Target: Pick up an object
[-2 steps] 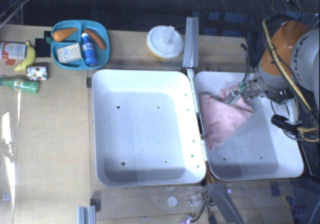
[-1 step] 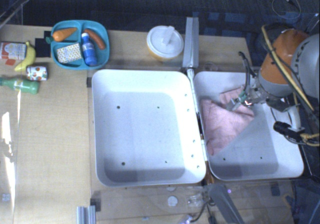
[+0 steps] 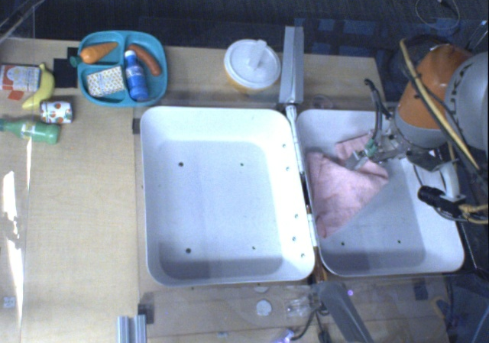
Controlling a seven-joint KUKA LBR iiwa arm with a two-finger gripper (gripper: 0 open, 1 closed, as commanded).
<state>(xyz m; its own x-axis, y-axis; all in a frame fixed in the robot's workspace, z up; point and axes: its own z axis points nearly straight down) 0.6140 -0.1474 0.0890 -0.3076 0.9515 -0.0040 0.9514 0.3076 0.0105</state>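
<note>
The gripper is down on the pink cloth in the right bin. I cannot tell if it has grabbed it. Next comes lifting.

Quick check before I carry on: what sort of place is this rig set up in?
Most likely a robotics lab bench, not a kitchen. Two white bins sit side by side on a wooden bench, a pink cloth lies under the arm's tool, and a blue tray holds toy food.

Soft, matt pink cloth lies rumpled in a smooth white plastic bin — bench pale wood.
</note>
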